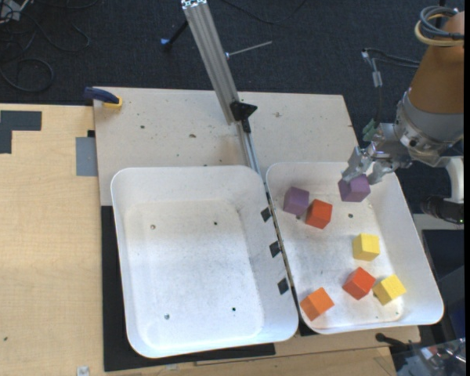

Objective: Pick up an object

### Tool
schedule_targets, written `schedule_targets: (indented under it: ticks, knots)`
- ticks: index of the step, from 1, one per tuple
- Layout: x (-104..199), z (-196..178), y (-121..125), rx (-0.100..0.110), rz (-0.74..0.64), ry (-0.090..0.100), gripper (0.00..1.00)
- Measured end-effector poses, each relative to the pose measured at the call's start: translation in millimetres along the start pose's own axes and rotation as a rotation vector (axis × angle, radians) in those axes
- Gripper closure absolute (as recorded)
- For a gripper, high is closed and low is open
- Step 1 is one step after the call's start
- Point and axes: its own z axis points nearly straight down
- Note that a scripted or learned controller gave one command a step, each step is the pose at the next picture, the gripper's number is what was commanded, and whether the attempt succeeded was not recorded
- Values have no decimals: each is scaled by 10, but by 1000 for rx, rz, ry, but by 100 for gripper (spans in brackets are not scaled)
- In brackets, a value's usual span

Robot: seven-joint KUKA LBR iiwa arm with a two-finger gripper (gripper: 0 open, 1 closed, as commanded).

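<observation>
Nearest me, orange and yellow cubes lay scattered in the right bin (423,304). Farther back, the gripper (363,169) was closed on a purple cube (354,187), hanging just above the bin. The lift seemed underway; next, raising it without slipping.

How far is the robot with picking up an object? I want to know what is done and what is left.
Done, as it looks: the gripper has a purple cube between its fingers, raised over the right bin. In hand: that cube only. Six cubes lie in the right bin, among them another purple cube. Left: hardly anything but keeping the grip; the left bin has no part in it.
</observation>
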Motion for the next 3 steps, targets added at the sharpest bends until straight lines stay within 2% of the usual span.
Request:
schedule_targets:
  ticks: [2,3]
  knots:
    - [998,77,198,0,0,0,100]
    - [1504,278,141,6,0,0,100]
